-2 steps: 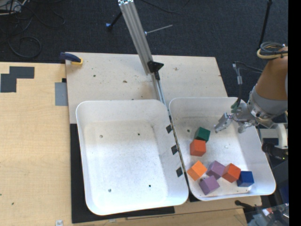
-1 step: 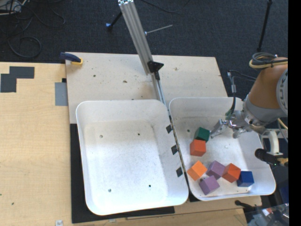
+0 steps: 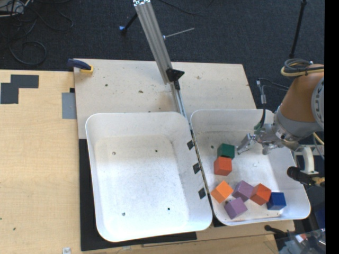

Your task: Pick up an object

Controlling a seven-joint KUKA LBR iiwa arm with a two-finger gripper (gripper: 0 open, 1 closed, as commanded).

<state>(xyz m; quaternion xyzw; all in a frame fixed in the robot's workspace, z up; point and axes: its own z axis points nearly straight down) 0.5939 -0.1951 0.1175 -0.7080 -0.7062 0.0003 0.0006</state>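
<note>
The right bin (image 3: 296,208) holds several small blocks. A green block (image 3: 226,151) sits just above an orange-red block (image 3: 223,166) near the bin's left side. Along the front lie an orange block (image 3: 222,191), two purple blocks (image 3: 244,189) (image 3: 235,207), a red-orange block (image 3: 260,193) and a blue block (image 3: 276,200). My gripper (image 3: 255,145) hangs over the middle of the right bin, just right of the green block. It is open, its fingers (image 3: 243,145) spread with nothing between them.
The left bin (image 3: 106,126) lies beside the right one, with a row of black clips along the shared wall. A slanted aluminium bar (image 3: 156,38) rises behind the bins. The grey and orange arm (image 3: 299,102) comes in over the right bin's far right edge.
</note>
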